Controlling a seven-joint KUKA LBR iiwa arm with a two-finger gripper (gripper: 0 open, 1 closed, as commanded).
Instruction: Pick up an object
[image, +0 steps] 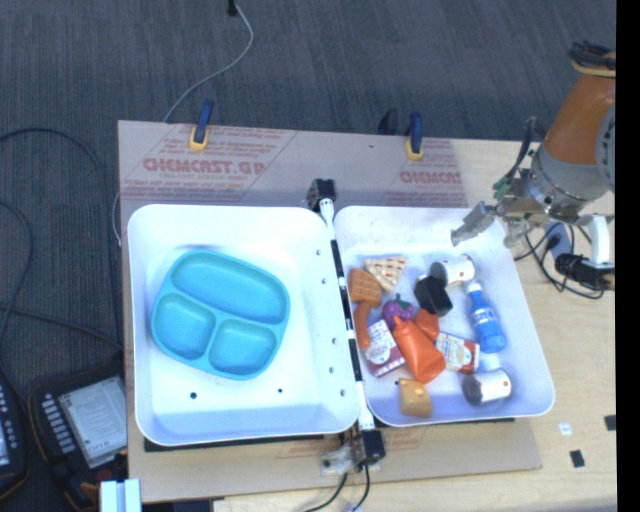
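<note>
I log the gripper (492, 226) over the right bin's (535, 345) upper right corner, fingers spread, nothing between them. Below it, loose items: a blue plastic bottle (484, 317), an orange pouch (418, 350), a waffle-textured wedge (385, 270), a black lump (433, 293). The left bin (160, 400) holds a smooth blue tray (220, 313) with three compartments.

The arm (585, 110) has a broad orange band above a grey wrist section. Below the wrist sits a cluster of metallic grey fittings with thin dark cables. The gripper (487, 226) is grey, with slim pale fingers.
</note>
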